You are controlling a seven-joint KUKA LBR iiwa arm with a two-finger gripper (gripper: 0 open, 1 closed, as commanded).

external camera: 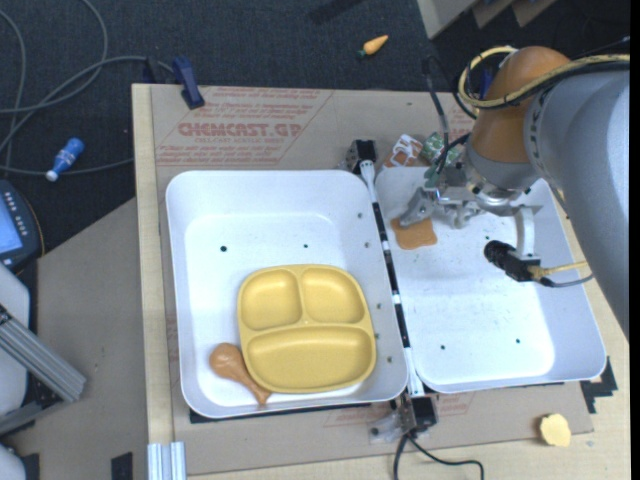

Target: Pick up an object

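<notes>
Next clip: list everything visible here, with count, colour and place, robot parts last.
white bins: two, side by side on the bench
divided plate: one, yellow, left bin
drumstick-shaped toy: one, orange-tan, left bin, beside the plate's lower left edge
flat orange piece: one, right bin, upper left, below the gripper
blue clamp: one, bench's top left edge
small yellow object: one, bench's lower right corner
small orange object: one, floor above the bench
gripper: one, grey, over the right bin
</notes>
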